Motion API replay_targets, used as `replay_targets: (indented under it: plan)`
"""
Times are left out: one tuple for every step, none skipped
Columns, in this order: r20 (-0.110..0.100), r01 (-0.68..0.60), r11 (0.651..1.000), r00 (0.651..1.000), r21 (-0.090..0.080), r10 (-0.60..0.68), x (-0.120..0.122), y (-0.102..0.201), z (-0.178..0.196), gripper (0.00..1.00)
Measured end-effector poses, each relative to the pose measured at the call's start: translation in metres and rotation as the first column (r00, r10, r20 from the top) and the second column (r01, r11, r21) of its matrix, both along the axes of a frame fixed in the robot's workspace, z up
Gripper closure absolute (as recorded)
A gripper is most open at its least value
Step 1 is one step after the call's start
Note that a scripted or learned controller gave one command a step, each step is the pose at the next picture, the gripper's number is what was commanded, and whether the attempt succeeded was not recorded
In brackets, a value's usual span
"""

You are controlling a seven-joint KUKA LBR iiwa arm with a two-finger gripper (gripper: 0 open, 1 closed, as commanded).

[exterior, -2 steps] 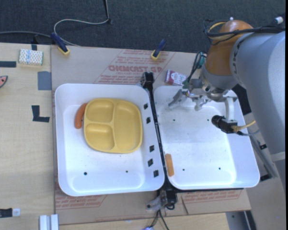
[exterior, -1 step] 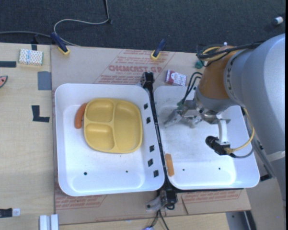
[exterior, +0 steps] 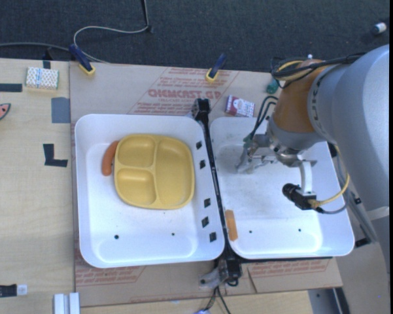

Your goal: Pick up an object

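Gripper [exterior: 248,162] low over right bin [exterior: 327,241], upper-left area near divider edge. Can't tell pincer state, too blurred. Nothing visibly held.

Nearest pick candidate: small orange piece [exterior: 231,225] in right bin, tight vs left wall near front corner. Prob awkward, wall blocks one side.

Left bin [exterior: 91,241]: yellow divided tray [exterior: 154,171] mid-bin, orange sausage-shaped item [exterior: 108,159] touching tray's left edge. Tray flat and wide, likely bad for 2-finger grasp.

Bins on cardboard sheet [exterior: 176,93], clamped at back edge w/ blue-yellow clips [exterior: 82,59]. Wood bench [exterior: 26,208], dark carpet behind.
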State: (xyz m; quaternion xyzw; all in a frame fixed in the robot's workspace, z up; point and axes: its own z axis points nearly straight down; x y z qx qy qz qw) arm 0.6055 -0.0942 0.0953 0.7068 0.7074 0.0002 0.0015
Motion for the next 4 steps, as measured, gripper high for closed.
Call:
replay_targets:
  plan:
    - [-0.002, 0.000, 1.000, 1.000, 0.001, 0.000, -0.0003, 0.0008, 0.0090, 1.00]
    - [-0.002, -0.001, 1.000, 1.000, 0.001, 0.001, -0.0003, 0.0008, 0.0089, 0.00]
    - [-0.003, -0.001, 1.000, 1.000, 0.003, 0.001, -0.0005, 0.0016, 0.0181, 1.00]
    - [-0.003, -0.001, 1.000, 1.000, 0.003, 0.001, -0.0005, 0.0016, 0.0179, 0.00]
